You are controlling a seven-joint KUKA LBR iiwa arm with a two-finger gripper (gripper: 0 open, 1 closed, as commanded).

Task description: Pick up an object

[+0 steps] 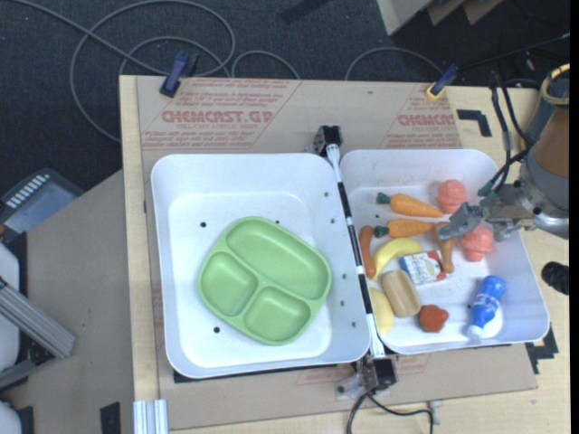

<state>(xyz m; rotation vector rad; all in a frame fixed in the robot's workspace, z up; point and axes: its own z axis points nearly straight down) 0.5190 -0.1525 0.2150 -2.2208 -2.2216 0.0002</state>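
Observation:
The right white bin (529, 319) holds several toy foods. Among them are two orange carrots (418, 206) (412, 229), a yellow banana (395, 253) and a pink ball (451, 192). There are also a pink lump (479, 240), a small carton (421, 268), a tan loaf (401, 293), a red piece (433, 317) and a blue bottle (487, 304). My gripper (463, 221) reaches in from the right, low over the bin's middle. It sits just above the pink lump, at the right end of the lower carrot. I cannot tell if anything is held.
The left white bin (181, 188) holds a green divided plate (264, 278). A black hinge strip (348, 233) runs between the bins. The arm's body (552, 152) stands over the right bin's far right corner. Cables lie on the floor beyond the bench.

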